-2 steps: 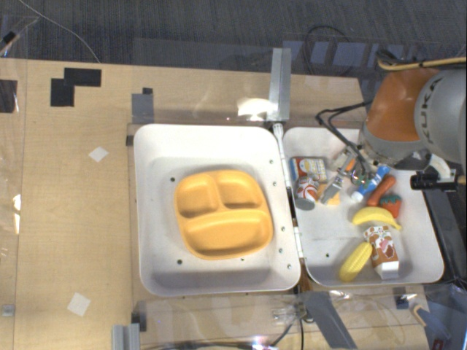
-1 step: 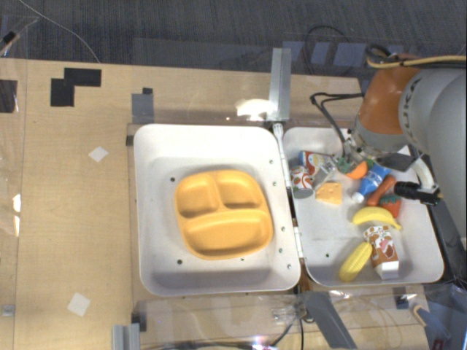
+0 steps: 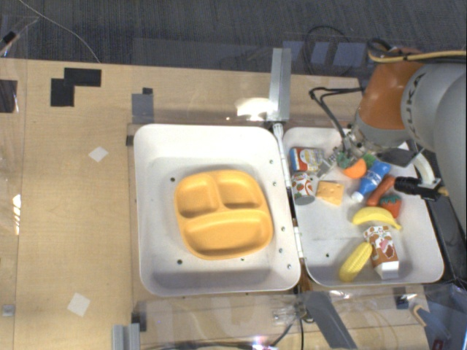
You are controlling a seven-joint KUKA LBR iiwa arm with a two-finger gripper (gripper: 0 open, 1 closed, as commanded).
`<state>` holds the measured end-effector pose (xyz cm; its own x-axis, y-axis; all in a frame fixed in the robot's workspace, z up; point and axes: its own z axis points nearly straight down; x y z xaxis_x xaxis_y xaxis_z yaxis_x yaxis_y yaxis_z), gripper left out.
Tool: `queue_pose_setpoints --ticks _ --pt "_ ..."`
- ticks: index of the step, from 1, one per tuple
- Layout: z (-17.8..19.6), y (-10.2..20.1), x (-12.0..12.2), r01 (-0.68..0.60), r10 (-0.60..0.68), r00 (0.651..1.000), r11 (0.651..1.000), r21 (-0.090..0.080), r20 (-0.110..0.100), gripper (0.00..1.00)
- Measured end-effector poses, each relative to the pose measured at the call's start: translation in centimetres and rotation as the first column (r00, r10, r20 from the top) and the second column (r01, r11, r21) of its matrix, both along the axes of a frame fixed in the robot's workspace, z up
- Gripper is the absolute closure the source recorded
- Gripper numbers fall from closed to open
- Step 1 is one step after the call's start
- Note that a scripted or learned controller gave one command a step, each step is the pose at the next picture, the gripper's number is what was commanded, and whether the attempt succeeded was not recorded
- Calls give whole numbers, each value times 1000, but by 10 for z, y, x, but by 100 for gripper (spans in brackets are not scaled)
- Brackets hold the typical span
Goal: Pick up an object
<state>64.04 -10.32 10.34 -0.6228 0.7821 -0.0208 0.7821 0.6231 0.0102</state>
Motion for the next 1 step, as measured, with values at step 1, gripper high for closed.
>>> queue_pose_setpoints --ticks 1 --pt "2 -4 1 3 -3 1000 1000 -5 5 0"
